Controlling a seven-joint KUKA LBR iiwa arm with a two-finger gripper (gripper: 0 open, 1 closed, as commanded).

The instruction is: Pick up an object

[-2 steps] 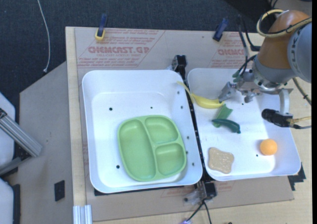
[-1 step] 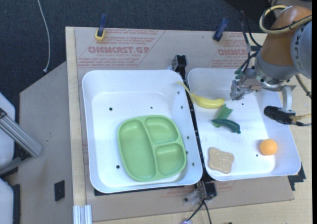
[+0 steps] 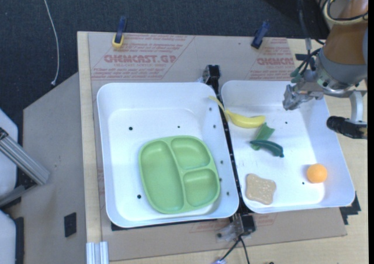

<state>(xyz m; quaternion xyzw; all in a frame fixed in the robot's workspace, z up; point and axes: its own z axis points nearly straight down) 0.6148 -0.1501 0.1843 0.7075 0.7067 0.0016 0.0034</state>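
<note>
The hand [image 3: 294, 98] hangs over the upper right part of the right bin [image 3: 333, 152], reaching in from the right on a grey arm with an orange band [image 3: 346, 20]. From this slanted view I cannot tell whether the hand is released or clenched, and nothing can be seen caught in it. Four things lie in the right bin. A banana [image 3: 242, 118] rests near the bin's upper left wall, to the left of the hand and a little lower, apart from it. Just below the banana lies a green pepper [image 3: 267, 142], dark and bent, lower left of the hand. An orange ball [image 3: 316, 173] sits toward the bin's right side, well below the hand. A tan slice of bread [image 3: 260, 188] lies near the bin's lower left corner, the farthest of the four from the hand. The left bin [image 3: 117, 117] holds a light green divided plate [image 3: 177, 173] with three compartments, set in its lower middle. Both bins rest side by side, touching, on a desk [image 3: 146, 58] covered with brown printed cardboard, clipped at its far edge by a yellow clamp [image 3: 119, 34] and a blue clamp [image 3: 260, 35].
</note>
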